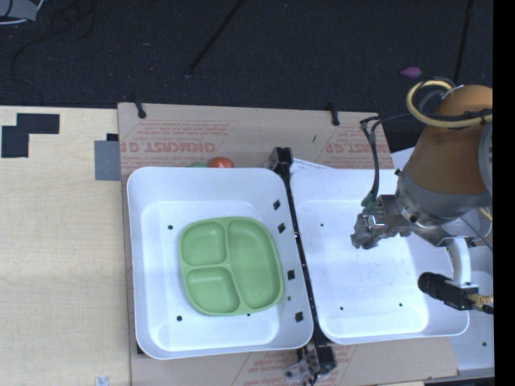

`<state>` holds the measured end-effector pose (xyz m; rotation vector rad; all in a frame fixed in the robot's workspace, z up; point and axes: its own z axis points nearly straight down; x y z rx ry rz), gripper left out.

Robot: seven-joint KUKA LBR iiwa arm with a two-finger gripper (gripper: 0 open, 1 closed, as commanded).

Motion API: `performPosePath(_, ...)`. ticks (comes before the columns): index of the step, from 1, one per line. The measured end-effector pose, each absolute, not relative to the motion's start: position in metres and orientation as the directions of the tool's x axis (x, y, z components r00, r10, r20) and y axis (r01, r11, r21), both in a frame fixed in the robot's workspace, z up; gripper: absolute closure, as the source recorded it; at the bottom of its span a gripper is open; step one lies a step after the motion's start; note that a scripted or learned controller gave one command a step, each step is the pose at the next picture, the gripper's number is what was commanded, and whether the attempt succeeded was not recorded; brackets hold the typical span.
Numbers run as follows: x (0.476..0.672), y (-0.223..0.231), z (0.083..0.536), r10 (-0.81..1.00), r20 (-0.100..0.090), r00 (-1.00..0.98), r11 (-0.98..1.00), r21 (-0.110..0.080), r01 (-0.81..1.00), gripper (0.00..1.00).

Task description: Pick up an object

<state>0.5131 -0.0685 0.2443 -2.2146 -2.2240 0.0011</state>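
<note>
Gripper [366,236] over right bin [378,328], finger state unreadable.
Cardboard [241,139] print reads mirrored, illegible; green divided plate [231,265] centred in left bin [153,215], bare floor around it.

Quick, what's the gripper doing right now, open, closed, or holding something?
Gripper: over the right bin; open or closed cannot be told from this view, and nothing is seen held.
</note>
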Motion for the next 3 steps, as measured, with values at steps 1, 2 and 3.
performPosePath(1, 0.511, -0.016, 0.249, 1.000, 0.002, -0.005, 0.005, -0.003, 1.000, 1.00)
performPosePath(2, 0.512, 0.039, 0.230, 1.000, 0.001, -0.004, 0.004, -0.006, 1.000, 1.00)
performPosePath(3, 0.511, 0.099, 0.223, 1.000, 0.001, -0.005, 0.005, -0.005, 1.000, 1.00)
